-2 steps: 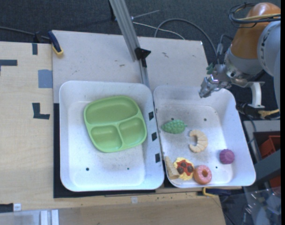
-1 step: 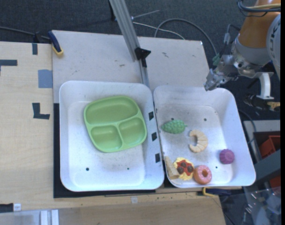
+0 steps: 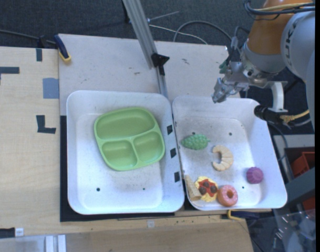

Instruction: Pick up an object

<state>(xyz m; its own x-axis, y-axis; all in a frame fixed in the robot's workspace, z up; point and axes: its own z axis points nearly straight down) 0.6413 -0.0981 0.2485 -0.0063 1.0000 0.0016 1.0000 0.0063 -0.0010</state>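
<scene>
The tool [image 3: 220,95] is poised over the far edge of the right bin [image 3: 265,140]; its finger spread cannot be told. Toy foods are scattered nearer: green bunch [image 3: 195,141], croissant [image 3: 222,157], purple ball [image 3: 255,175]. An isolated piece should be approached from directly above.

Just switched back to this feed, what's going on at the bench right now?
The arm's end effector is over the far rim of the right bin, with nothing visible in its grasp. The toy food lies untouched in that bin: a green piece, a croissant, a purple piece, a pizza slice and a pink donut. The left bin holds a green divided tray. No pick has happened yet.
</scene>
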